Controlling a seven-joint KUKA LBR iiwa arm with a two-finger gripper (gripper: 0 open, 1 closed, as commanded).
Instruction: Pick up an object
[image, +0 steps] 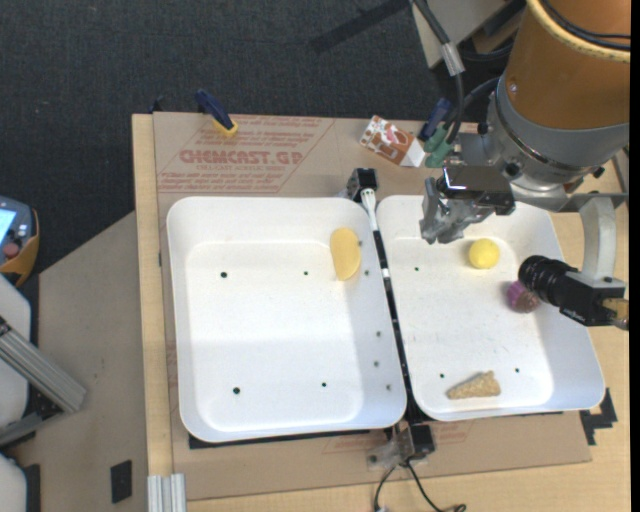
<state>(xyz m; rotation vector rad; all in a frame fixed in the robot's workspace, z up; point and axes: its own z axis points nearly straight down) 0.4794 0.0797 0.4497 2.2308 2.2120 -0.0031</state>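
Yellow ball (483, 253): in the right bin (520, 395), just right of the claw (441, 232), untouched. Claw: hangs over the bin's far left corner, holding nothing; its opening cannot be made out. Step judged: approach; next calls for a short shift right, then descent.

The two white bins, the left bin (200, 330) and the right bin (560, 370), look like smooth plastic with a soft gloss, and they lie on a brown board (250, 155) that seems to be matt cardboard with red printed letters. The arm (570, 90) has a smooth orange band that shines a little above grey metal-like parts, and the hand (443, 228) looks like dull grey metal. The yellow ball (483, 253) and the long yellow piece (346, 253) have a smooth matt skin, the tan wedge (473, 386) looks rough and crumbly, and the floor (90, 70) around the bench looks like dark rough carpet.
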